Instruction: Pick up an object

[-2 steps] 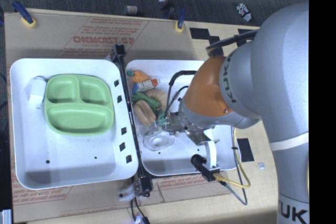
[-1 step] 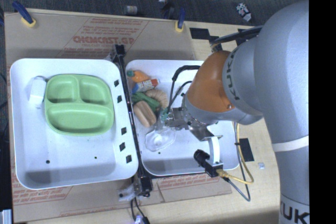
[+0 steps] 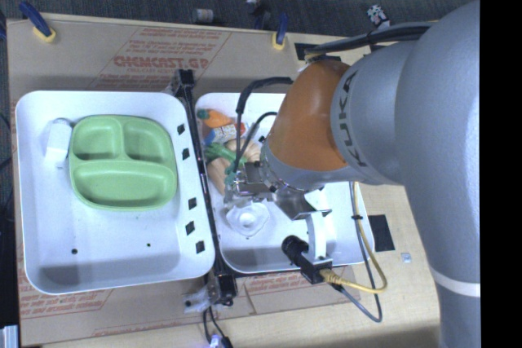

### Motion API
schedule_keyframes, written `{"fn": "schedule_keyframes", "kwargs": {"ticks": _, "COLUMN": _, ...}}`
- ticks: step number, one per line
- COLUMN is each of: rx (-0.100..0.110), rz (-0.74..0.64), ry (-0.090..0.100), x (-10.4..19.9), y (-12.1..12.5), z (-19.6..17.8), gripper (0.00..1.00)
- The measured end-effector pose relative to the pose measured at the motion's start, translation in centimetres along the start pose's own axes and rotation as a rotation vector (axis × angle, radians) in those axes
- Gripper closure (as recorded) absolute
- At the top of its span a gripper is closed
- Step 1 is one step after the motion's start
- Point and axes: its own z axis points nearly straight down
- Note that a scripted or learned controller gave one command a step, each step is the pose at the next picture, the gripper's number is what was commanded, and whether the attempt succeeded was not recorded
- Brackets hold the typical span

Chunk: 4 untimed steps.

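At left of the frame we see a green tray (image 3: 122, 161) untouched in the left bin (image 3: 33, 200). At centre, small objects (image 3: 218, 144) lie in the right bin (image 3: 269, 261) beneath the gripper (image 3: 245, 193); we judge nothing lifted yet.

You have a bench (image 3: 73, 57) topped with brown cardboard printed in red lettering. Two shallow white bins sit directly on it, side by side and touching along a black divider: the left bin (image 3: 41, 257) and the right bin (image 3: 261, 261). Blue clamps (image 3: 37, 20) grip the cardboard's far edge; another clamp (image 3: 280, 30) sits further right.
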Motion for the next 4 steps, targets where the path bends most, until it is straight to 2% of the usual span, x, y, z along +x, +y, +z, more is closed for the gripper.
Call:
{"fn": "schedule_keyframes", "kwargs": {"ticks": 1, "rx": -0.001, "rz": 0.006, "ry": -0.001, "x": -4.0, "y": -0.1, "z": -0.6, "gripper": 1.00}}
{"fn": "schedule_keyframes", "kwargs": {"ticks": 2, "rx": -0.002, "rz": 0.003, "ry": -0.001, "x": -8.5, "y": 0.0, "z": 9.9, "gripper": 1.00}}
{"fn": "schedule_keyframes", "kwargs": {"ticks": 3, "rx": -0.002, "rz": 0.003, "ry": 0.001, "x": -1.5, "y": 0.1, "z": 0.0, "gripper": 1.00}}
{"fn": "schedule_keyframes", "kwargs": {"ticks": 4, "rx": 0.003, "rz": 0.004, "ry": 0.000, "x": -8.2, "y": -0.2, "z": 5.4, "gripper": 1.00}}
